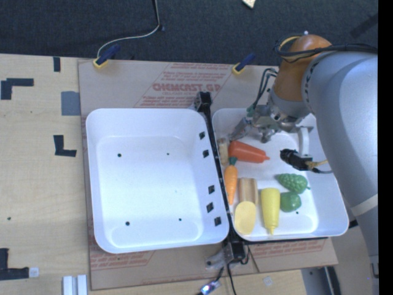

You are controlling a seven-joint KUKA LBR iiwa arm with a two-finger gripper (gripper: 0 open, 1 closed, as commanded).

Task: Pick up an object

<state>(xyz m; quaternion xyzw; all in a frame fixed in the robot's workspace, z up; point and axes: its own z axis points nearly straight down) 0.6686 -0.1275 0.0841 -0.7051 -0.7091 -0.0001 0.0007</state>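
Left bin [104,165] bare-floored; right bin [334,226] holds toy foods: orange carrot [230,183], tan-and-yellow piece [246,204], corn [269,206], green piece [291,184], red pepper [248,152]. Gripper [261,129] hovers above the pepper; whether it is open cannot be told. Pepper is probably light, rigid, slippery plastic: grasp across mid-body.

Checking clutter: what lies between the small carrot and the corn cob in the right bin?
In the camera view, a pale yellow block lies between the small carrot and the corn cob.
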